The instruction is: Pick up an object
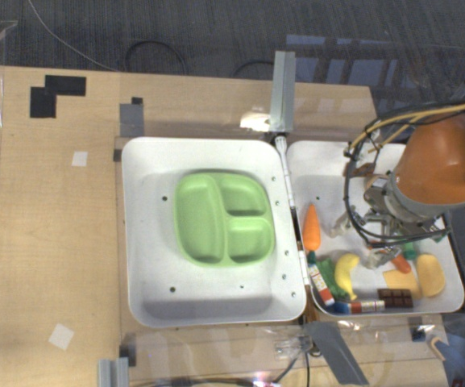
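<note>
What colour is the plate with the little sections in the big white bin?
The sectioned plate is light green, seen clearly in the camera view, lying in the left bin.

The tabletop [47,240] was pale wood, matt, with a faint grain. Both bins looked like smooth white plastic: the left bin [147,216] had a soft sheen, as did the right bin [317,164]. The green divided tray [220,218] was matt plastic. The orange band [442,164] on the arm was smooth and slightly glossy. The carrot [311,226] and banana [346,271] looked like smooth toy plastic. The upright bracket [283,91] between the bins was dull grey metal.
</note>
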